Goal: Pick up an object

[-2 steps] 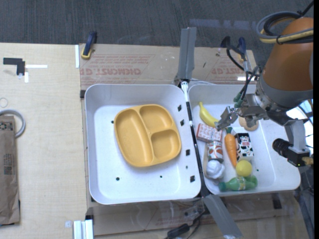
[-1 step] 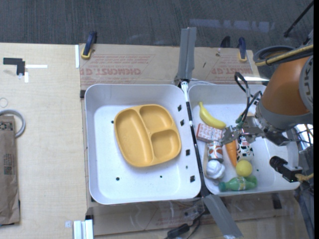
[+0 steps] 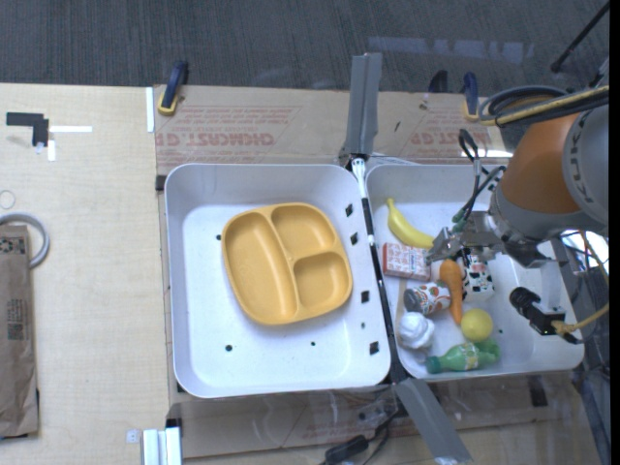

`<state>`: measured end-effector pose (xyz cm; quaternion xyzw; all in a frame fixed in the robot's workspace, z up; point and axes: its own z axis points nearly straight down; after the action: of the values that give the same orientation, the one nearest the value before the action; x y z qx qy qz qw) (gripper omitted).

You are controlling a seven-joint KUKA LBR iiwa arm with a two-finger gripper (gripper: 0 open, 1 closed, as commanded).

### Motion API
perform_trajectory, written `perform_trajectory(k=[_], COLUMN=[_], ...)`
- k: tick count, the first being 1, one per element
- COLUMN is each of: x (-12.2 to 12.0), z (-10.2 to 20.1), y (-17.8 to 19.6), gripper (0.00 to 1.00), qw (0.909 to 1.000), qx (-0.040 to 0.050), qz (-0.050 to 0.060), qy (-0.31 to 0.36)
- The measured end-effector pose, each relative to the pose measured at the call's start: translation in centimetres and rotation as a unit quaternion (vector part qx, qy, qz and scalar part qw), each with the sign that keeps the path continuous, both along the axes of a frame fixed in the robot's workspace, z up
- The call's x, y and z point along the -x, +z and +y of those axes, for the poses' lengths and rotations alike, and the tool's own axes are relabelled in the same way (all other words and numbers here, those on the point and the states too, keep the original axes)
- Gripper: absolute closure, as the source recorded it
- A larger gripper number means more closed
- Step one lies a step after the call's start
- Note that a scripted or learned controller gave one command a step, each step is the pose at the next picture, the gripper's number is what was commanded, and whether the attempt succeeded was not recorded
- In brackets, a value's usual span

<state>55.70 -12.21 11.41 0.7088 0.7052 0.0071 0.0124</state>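
My gripper (image 3: 449, 245) hangs low over the middle of the right bin (image 3: 542, 356), just above the top end of an orange carrot (image 3: 454, 286). A yellow banana (image 3: 406, 227) lies to its left near the bin's back. Below the banana is a small red and white carton (image 3: 404, 260). A black-and-white spotted toy (image 3: 479, 278) sits right of the carrot. Toward the front are a small can (image 3: 429, 299), a white lump (image 3: 415, 330), a lemon (image 3: 476, 325) and a green bottle (image 3: 465, 357) on its side.
The left bin (image 3: 194, 289) holds a yellow divided plate (image 3: 288, 261). A grey divider bar (image 3: 363, 105) runs between the bins at the back. The bench to the left carries a brown paper bag (image 3: 15, 327). The arm's orange band (image 3: 542, 168) looms over the right bin's back.
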Motion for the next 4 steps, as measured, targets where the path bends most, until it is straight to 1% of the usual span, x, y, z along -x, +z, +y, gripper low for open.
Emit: perform_trajectory(k=[1, 2, 3, 4], x=[-3.9, -4.4, -1.7, -6.3], z=[0.4, 0.0, 1.0, 3.6], y=[-0.6, 0.9, 15.8, 19.0], gripper=[0.00, 1.00, 1.00, 1.00], qw=[0.9998, 0.9998, 0.9996, 0.9742], qx=[0.0015, 0.0061, -0.0023, 0.0005], qz=[-0.001, -0.009, 0.016, 0.015], qy=[-0.020, -0.018, 0.023, 0.225])
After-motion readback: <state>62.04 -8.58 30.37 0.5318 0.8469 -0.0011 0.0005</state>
